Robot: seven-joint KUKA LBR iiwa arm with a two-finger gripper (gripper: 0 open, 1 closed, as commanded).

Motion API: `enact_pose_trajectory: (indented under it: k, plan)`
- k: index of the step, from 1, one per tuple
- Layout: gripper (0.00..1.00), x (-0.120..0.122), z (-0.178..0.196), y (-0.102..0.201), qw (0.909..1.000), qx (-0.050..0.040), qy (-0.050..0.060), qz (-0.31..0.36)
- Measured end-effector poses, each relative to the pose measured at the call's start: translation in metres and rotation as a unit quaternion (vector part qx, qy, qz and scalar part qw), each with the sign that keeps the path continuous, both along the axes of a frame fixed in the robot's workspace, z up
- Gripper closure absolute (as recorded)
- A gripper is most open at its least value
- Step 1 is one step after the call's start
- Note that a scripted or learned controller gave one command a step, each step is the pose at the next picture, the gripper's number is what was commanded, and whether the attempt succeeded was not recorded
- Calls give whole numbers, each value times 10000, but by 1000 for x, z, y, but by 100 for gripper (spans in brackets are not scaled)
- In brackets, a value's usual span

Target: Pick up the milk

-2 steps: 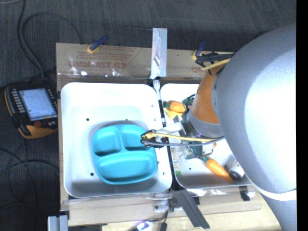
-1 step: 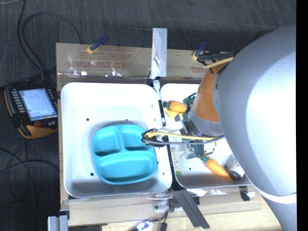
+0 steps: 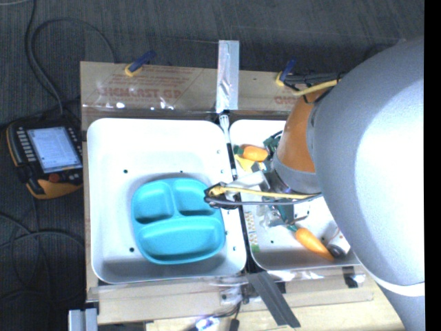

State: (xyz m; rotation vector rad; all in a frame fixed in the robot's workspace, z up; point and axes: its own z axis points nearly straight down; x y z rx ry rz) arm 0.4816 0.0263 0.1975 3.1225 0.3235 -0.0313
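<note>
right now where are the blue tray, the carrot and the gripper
blue tray [image 3: 180,219]: camera view, the divider ridge between its compartments
carrot [image 3: 310,241]: camera view, middle of its orange body
gripper [image 3: 215,196]: camera view, at its fingertips

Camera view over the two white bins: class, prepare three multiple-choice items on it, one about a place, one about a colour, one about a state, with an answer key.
1. Where does the divided tray lie?
A. left bin
B. right bin
C. on the floor

2. What colour is that tray?
A. red
B. blue
C. green

3. How does the tray sit?
A. standing on edge
B. flipped over
C. flat, compartments facing up

Key: 1 A, it rests inside the left bin. 2 B, its whole surface is light blue. 3 C, its compartments open upward.
</note>
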Motion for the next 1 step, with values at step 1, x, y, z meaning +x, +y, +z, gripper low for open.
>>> enact_pose_trajectory:
  k: [1]
  plan:
    - [100,0,8,0,10000,-5,28,14]
